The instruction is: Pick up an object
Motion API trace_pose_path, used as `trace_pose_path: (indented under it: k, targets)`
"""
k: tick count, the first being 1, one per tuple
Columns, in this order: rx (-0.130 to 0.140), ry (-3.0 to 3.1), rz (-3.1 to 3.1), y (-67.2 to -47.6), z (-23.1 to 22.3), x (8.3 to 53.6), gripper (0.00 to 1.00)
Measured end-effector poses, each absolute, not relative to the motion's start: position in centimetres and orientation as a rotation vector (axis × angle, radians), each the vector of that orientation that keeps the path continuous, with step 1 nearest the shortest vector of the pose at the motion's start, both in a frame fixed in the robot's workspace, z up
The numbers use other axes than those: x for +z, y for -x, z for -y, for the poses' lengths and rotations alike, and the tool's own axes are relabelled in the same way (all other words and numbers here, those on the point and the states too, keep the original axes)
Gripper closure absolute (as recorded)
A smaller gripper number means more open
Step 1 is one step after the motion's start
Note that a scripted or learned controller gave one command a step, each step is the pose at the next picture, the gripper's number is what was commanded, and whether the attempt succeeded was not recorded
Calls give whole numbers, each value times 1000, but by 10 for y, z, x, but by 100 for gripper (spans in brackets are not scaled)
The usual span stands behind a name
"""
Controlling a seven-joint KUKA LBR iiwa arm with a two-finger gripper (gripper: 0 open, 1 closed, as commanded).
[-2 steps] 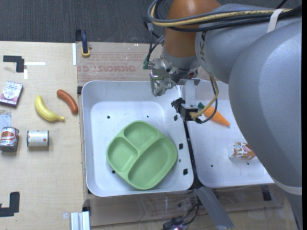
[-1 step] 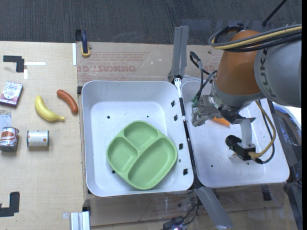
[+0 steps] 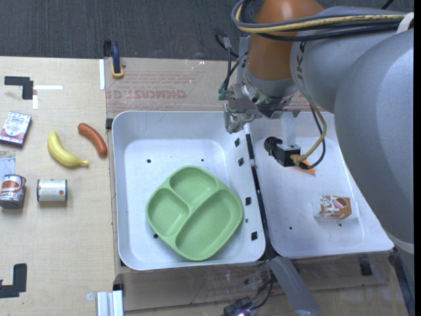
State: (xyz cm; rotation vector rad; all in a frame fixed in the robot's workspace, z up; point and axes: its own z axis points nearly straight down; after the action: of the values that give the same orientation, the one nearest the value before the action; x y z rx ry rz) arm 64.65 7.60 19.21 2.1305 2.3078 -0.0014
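Camera view: gripper [image 3: 235,122] over bins' divider, arm hiding right bin [image 3: 342,239] corner.

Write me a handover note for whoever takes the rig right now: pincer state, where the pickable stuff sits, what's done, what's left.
Pincer: up at the far edge of the bins, over the divider between them, nothing seen between its fingers; open or shut not readable from this angle.
Left bin: green divided plate, lying flat, toward the near right of the bin.
Right bin: small orange-and-white packet near the right wall.
Off the bins, on the bench to the left: banana, sausage, two small cans, a small box.
Done: nothing lifted yet.
Left: choose an object, descend, grasp, lift.
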Motion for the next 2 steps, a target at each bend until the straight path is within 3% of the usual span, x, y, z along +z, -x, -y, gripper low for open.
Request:
trace_pose_path:
  k: [1, 2]
  targets:
    - [-3, -1943, -2470, -535, -129, 164, 100]
    - [-2, -1677, -2655, -606, -89, 226, 100]
